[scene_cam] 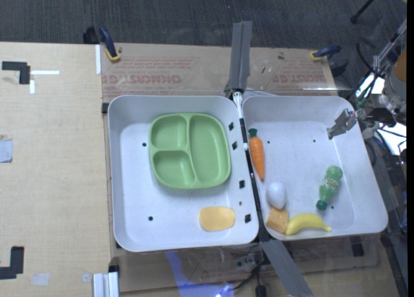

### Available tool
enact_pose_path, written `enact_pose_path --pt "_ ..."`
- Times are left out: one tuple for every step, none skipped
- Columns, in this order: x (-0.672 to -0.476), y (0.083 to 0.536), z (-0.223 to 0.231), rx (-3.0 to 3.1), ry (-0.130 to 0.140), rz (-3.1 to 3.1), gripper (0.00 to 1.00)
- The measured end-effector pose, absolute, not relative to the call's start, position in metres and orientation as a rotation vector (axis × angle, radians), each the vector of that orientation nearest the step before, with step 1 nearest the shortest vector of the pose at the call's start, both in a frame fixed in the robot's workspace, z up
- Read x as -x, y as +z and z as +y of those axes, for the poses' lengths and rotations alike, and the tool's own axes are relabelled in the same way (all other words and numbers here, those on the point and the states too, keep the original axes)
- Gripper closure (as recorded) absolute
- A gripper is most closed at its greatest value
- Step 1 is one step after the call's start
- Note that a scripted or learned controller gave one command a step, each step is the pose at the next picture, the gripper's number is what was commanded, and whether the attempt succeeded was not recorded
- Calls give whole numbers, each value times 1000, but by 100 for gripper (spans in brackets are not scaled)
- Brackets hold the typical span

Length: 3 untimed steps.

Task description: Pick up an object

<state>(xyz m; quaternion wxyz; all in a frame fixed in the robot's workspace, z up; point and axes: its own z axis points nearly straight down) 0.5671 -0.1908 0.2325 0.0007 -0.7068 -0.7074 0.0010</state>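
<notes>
The right bin point(304, 118) holds an orange carrot point(257, 156) along its left wall, a white egg point(276, 193), a yellow-orange wedge point(277, 220), a yellow banana point(308, 224) and a green bottle point(329, 187) lying on its side. In the left bin point(126, 179) lie a green divided plate point(190, 150) and a flat yellow piece point(217, 218). My gripper point(340, 124) hangs over the right bin's upper right part, above and apart from the bottle, with nothing seen in it.
A metal divider point(246, 160) runs between the two bins. Cardboard point(168, 72) lies behind them and a pale wooden bench top point(48, 160) spreads to the left. Cables and arm hardware point(388, 101) crowd the right side.
</notes>
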Motion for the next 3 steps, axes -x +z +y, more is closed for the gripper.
enact_pose_path --pt "-540 139 -176 2179 3 -2261 0" --pt "-572 147 -220 1833 0 -2554 0" --pt "-507 91 -185 1800 0 -2574 0"
